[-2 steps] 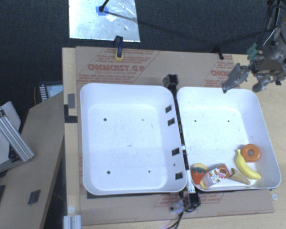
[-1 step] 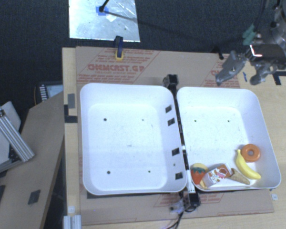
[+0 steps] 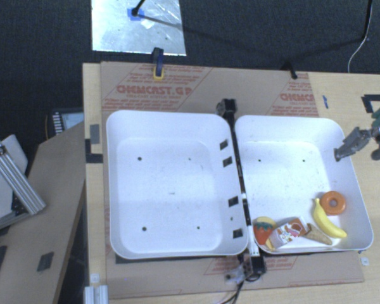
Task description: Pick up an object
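Observation:
Several small objects lie in the near right corner of the right bin (image 3: 285, 170): an orange ring (image 3: 333, 202), a yellow banana (image 3: 327, 221), a brown cone (image 3: 318, 235), a white and red packet (image 3: 287, 232) and a red-orange fruit (image 3: 263, 230). My gripper (image 3: 366, 147) hangs at the view's right edge, over the right rim of that bin, well behind the objects. It is open, and nothing sits between its fingers. One grey finger (image 3: 350, 145) points down-left toward the bin's floor.
The left bin (image 3: 168, 182) lies beside the right one, with a black hinged divider (image 3: 237, 176) between them. A silver sheet (image 3: 138, 16) sits on the dark floor behind the bench. Cables run across the back, and a metal rail (image 3: 12, 176) stands at the left.

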Available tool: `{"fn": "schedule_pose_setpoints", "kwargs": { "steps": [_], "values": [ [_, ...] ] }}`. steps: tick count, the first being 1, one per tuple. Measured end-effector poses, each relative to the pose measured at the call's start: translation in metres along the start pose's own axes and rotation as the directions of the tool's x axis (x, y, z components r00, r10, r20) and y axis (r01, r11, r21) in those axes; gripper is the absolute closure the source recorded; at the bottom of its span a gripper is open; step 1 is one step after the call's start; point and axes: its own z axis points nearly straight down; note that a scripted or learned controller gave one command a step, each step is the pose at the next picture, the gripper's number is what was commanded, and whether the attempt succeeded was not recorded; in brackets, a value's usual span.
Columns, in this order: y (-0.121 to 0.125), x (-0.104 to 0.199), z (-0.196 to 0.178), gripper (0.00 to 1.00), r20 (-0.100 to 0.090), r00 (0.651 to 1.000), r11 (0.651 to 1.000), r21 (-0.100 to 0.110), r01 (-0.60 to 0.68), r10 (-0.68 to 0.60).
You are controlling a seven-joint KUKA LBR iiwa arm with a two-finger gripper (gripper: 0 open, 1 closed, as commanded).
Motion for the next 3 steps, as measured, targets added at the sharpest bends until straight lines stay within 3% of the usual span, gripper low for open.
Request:
{"fn": "schedule_pose_setpoints", "kwargs": {
  "steps": [1,2,3],
  "values": [
    [0.0,0.104,-0.128,0.0,-0.003,1.0,1.0,-0.017,0.019,-0.019],
    [0.0,0.205,0.062,0.0,-0.003,1.0,1.0,0.008,0.015,-0.015],
    [0.058,0.244,0.225,0.0,-0.002,1.0,1.0,0.001,0.01,-0.01]
  ]
}}
